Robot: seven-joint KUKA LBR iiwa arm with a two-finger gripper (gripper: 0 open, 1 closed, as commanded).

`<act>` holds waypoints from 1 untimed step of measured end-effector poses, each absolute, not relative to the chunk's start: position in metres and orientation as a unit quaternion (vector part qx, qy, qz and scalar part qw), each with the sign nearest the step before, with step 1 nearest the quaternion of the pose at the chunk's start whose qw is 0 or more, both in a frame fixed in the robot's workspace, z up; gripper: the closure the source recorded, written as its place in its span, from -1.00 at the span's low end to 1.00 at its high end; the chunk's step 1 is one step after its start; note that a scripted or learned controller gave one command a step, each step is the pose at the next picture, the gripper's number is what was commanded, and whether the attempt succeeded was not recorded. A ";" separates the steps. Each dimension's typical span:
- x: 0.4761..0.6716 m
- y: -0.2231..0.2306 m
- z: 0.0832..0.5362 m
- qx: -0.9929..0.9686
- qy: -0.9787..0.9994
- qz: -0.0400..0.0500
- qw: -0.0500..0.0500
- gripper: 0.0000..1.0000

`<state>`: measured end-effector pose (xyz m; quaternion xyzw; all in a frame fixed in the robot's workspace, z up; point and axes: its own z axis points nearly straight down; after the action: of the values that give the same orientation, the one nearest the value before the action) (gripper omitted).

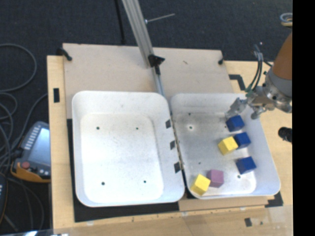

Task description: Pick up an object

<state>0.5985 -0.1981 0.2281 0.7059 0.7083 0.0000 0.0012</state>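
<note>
The right bin (197,112) holds several small blocks. A blue block (235,122) lies nearest its far right corner, and a second blue block (242,140) touches a yellow block (227,145) below it. A third blue block (245,164) sits toward the front right. A purple block (215,177) and another yellow block (201,184) rest by the front edge. My gripper (245,110) hovers at the bin's far right, just above the first blue block. Its fingers stand apart, open, with nothing between them.
The left bin (78,132) sits beside the right one. A slanted metal rail (140,31) rises from the back of the bench between the bins. A handheld pendant (33,151) and cables lie off the bench at left.
</note>
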 end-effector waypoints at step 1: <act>0.592 -0.214 0.123 0.706 0.708 0.001 0.002 -1.00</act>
<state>0.5917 -0.2136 0.1228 0.7063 0.7079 0.0010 0.0018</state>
